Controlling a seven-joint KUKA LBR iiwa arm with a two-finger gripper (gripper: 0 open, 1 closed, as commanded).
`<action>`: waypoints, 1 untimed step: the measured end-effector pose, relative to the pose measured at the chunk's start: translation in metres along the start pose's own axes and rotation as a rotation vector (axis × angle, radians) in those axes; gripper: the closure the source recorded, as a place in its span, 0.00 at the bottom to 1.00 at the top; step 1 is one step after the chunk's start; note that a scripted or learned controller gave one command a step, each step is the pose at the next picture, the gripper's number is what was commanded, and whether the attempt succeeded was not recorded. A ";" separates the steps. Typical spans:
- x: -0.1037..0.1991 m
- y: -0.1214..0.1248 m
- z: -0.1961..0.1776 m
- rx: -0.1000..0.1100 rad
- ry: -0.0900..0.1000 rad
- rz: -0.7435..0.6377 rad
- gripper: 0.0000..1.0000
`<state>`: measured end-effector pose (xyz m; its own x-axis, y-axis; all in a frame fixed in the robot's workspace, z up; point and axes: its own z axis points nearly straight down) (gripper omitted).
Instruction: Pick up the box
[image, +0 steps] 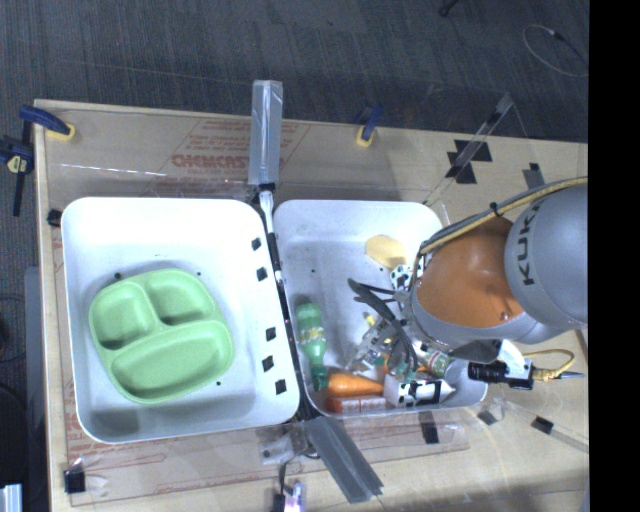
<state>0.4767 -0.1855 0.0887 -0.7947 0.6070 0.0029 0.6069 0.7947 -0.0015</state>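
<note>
Box (420, 391): best candidate is the small white carton with black spots and an orange patch, lying on its side at the near edge of the right bin (330, 225), near its near-right corner. ID is a judgement, print is too small to read.

Left to right:
- Left bin (80, 230) carries a green three-compartment tray (160, 332), flat, roughly centred. Not part of this task.
- Right bin holds the clutter. A green bottle (311, 343) lies along its left wall, with an orange carrot-shaped item (352, 384) just beside the bottle's near end and touching the near wall. Things look piled against the walls, probably where they slid.
- A pale yellow round item (384, 250) sits toward the far side.
- Gripper (385, 330) is down in the middle of the right bin, dark linkage visible over a small tangle of items I can't resolve. Cannot tell what state the tool is in, wrist and clutter mask it.
- Arm (500, 275) reaches in from the right and covers the bin's right side.

Box sits just near-right of the gripper, not under it, so no grasp yet by my read.
</note>
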 end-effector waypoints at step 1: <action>-0.012 -0.014 -0.001 -0.002 -0.003 -0.415 1.00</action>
<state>0.4779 -0.2039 0.0894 -0.9721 0.2347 0.0003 0.2347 0.9721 0.0009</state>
